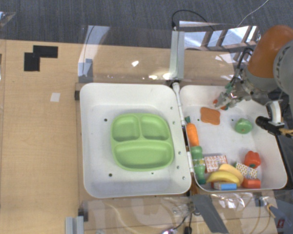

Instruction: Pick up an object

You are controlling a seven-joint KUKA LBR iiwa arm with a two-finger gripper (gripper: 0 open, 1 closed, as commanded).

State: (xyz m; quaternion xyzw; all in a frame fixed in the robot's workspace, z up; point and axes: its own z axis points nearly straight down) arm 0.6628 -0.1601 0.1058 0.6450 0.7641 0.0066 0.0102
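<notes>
My gripper [226, 99] hangs low over the back of the right bin [278, 152], reaching in from the right under the orange wrist band. A small red bit shows right at its tip, and I cannot make out what it is. An orange flat piece [210, 116] lies just in front and to the left of the gripper. A green round object [243, 126] sits in front of it to the right. Along the bin's left wall lies a carrot [192, 134].
The bin's front holds a banana [224, 175], a red pepper [252, 158], a small printed box [215, 162] and several other toy foods. The left bin [95, 130] holds a green divided plate [141, 141]. A metal post [177, 52] stands behind the divider.
</notes>
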